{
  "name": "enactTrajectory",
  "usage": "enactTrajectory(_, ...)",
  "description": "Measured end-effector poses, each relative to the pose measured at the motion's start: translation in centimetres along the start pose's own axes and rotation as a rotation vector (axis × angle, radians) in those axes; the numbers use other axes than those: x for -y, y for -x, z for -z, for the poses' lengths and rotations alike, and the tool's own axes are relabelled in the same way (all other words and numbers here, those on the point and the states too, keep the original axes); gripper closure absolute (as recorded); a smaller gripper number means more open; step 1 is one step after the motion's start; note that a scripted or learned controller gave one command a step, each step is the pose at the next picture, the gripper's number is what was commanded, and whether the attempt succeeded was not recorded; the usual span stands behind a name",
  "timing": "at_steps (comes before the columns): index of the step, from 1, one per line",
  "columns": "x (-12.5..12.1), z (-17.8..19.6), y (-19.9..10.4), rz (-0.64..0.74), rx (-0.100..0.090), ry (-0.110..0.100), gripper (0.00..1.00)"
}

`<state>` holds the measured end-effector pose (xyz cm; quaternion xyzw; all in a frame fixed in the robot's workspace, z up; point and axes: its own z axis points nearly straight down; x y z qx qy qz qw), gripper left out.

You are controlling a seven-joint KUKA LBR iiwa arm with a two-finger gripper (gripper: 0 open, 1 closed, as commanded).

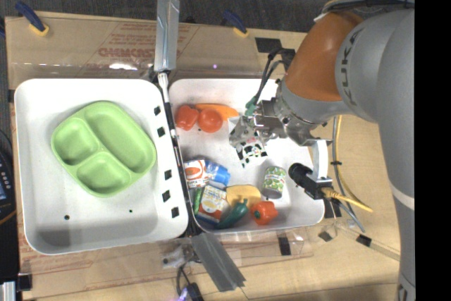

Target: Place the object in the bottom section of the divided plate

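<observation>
A light green divided plate (103,145) with three sections lies in the left bin (42,222). My gripper (246,139) hangs over the middle of the right bin (211,91), just above a small black-and-white cow-patterned toy (251,151). The toy sits at the fingertips; whether it is gripped or resting on the bin floor I cannot tell.
The right bin also holds an orange tomato (187,117), a carrot-like orange piece (215,113), a green can (275,181), a red pepper (263,211), a yellow item (244,194) and several packets (208,187) at the front. A metal divider (166,32) separates the bins.
</observation>
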<state>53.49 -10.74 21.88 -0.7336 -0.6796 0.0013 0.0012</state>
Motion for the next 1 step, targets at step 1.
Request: enactTrajectory(1, -1.56, 9.52, -12.54, 0.332, 0.0, 0.002, 1.0)
